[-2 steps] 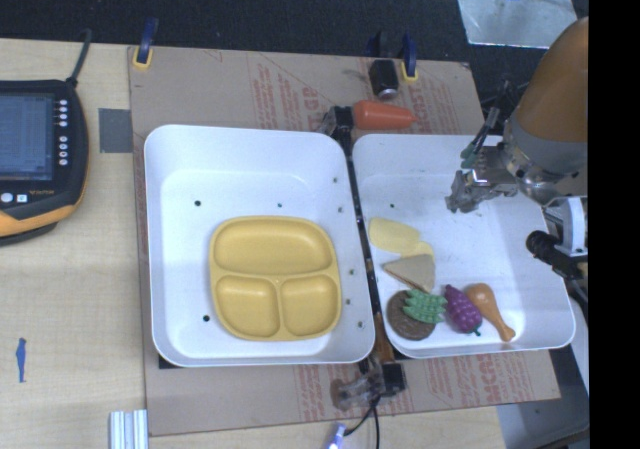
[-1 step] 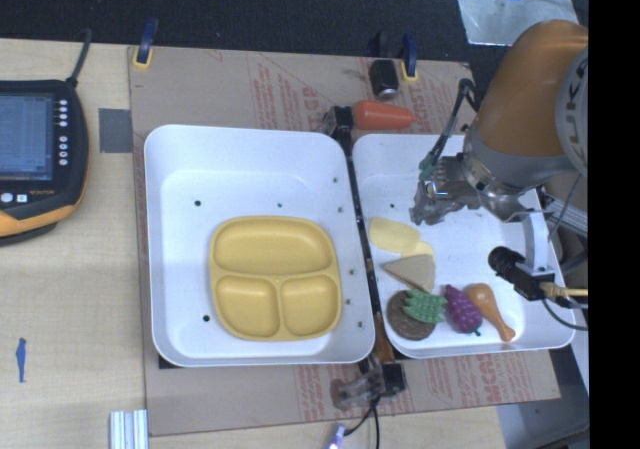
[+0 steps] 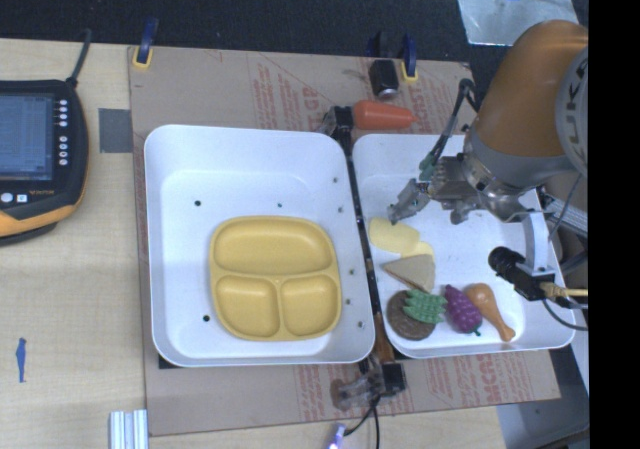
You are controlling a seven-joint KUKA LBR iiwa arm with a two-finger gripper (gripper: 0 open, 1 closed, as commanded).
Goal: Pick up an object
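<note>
**Toy food lies just near of the claw, in the right bin**

Toy food sits in a cluster at the near end of the right bin (image 3: 380, 162). A pale yellow piece (image 3: 392, 235) lies closest to the divider between the bins. Just near of it is a tan wedge (image 3: 412, 270), and beyond that, along the bin's near wall, are a brown disc with a green sprig (image 3: 413, 312), purple grapes (image 3: 461, 309) and an orange drumstick (image 3: 490, 309). The yellow piece and the wedge touch or almost touch. The three pieces along the near wall are packed side by side.

The claw (image 3: 432, 199) hangs over the middle of the right bin, a little far and right of the yellow piece. Its dark fingers are spread apart, one toward the left and one toward the right, and nothing is between them. The yellow piece is the nearest target, I judge. It lies near-left of the claw, with its long axis running roughly left to right.

The arm comes in from the right, its orange band (image 3: 535, 87) over the bin's far right corner, with the wrist pointing down and left. The left bin (image 3: 170, 162) holds a yellow divided plate (image 3: 274, 275), well apart from the claw. On the tabletop (image 3: 60, 337) beyond the bins lies an orange carrot-like toy (image 3: 383, 116).
</note>
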